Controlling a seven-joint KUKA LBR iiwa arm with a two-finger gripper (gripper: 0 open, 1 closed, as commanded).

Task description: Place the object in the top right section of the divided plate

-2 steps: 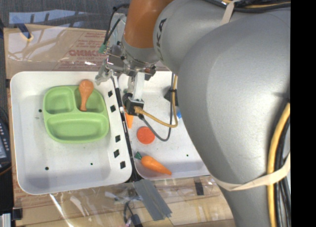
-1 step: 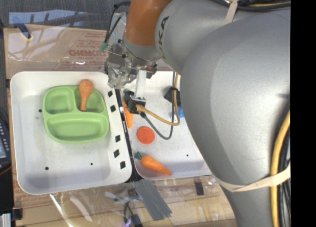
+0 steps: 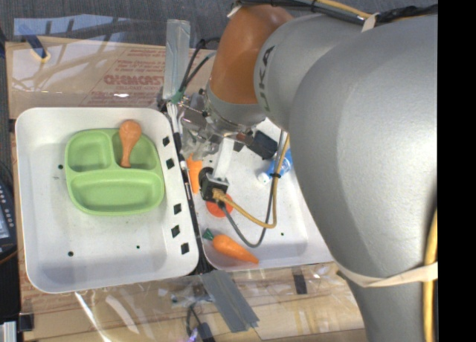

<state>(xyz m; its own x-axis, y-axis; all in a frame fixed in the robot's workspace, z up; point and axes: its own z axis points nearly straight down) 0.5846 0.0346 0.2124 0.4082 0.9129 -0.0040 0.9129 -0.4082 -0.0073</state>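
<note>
Down low over the far left corner of the right bin, just beside the wall shared with the left bin: the end effector of the grey and orange arm. Cannot tell whether apart, together or clamped on anything, hidden as it is among cables and wrist hardware.

Lying in the left bin on the green divided plate: a tan drumstick, round head far, shaft near, in the top right section and close along the ridge that parts the two far sections. Judged the task's thing, and seemingly already where it belongs.

Scattered under and near the wrist in the right bin: a carrot at the near wall, a small orange-red piece and another orange piece against the dividing wall.

To do this step well: rise straight up before any sideways move, keeping the loose yellow cable clear of the bin walls; leave the plate untouched; check that the drumstick sits wholly right of the ridge, not balanced on it, and nudge it only if it overlaps.
</note>
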